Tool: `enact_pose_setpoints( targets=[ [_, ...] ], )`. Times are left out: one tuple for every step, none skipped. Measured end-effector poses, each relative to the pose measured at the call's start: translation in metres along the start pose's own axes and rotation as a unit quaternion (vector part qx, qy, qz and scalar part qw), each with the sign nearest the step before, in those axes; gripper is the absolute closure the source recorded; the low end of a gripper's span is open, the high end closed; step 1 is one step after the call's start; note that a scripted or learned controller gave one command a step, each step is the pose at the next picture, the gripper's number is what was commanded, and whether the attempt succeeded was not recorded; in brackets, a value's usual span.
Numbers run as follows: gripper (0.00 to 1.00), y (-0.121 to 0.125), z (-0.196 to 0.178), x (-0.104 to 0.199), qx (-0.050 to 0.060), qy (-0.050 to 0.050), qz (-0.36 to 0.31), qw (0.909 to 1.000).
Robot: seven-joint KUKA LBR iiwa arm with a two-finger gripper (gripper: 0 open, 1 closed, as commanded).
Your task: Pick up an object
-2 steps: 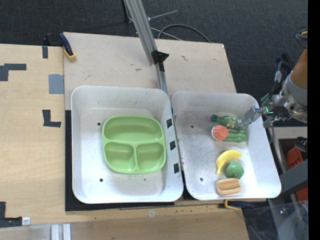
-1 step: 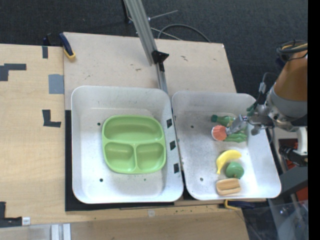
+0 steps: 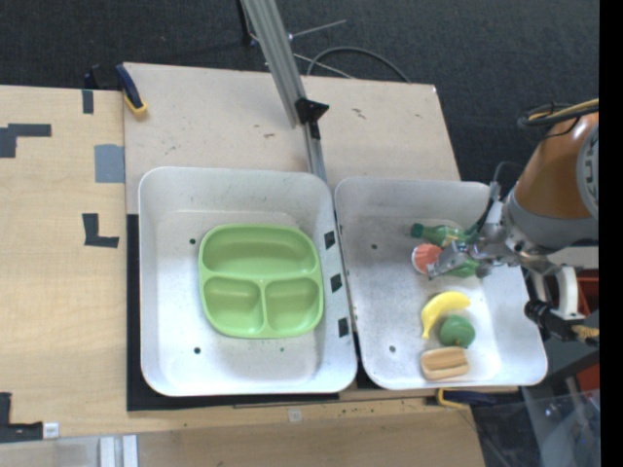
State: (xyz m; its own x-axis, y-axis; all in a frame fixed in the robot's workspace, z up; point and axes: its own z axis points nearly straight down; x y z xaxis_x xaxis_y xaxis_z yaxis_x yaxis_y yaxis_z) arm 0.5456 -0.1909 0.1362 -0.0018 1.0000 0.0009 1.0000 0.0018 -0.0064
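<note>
Although the gripper hung low beside the red toy in the right bin, its claw's state was unreadable; nothing looked lifted.

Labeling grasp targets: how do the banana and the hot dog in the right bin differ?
The banana is yellow and curved; the hot dog is tan-orange and straight. The banana lies higher in the view, touching the green ball; the hot dog sits below the ball, near the bin's front rim. Both lie flat, away from the hand.
</note>
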Motion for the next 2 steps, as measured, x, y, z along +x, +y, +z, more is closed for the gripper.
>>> enact_pose_setpoints(
  targets=[
    [0.00,0.001,0.048,0.000,-0.003,-0.001,0.000,1.0000],
    [1.00,0.001,0.037,0.001,-0.003,-0.001,0.000,1.0000]
  ],
)
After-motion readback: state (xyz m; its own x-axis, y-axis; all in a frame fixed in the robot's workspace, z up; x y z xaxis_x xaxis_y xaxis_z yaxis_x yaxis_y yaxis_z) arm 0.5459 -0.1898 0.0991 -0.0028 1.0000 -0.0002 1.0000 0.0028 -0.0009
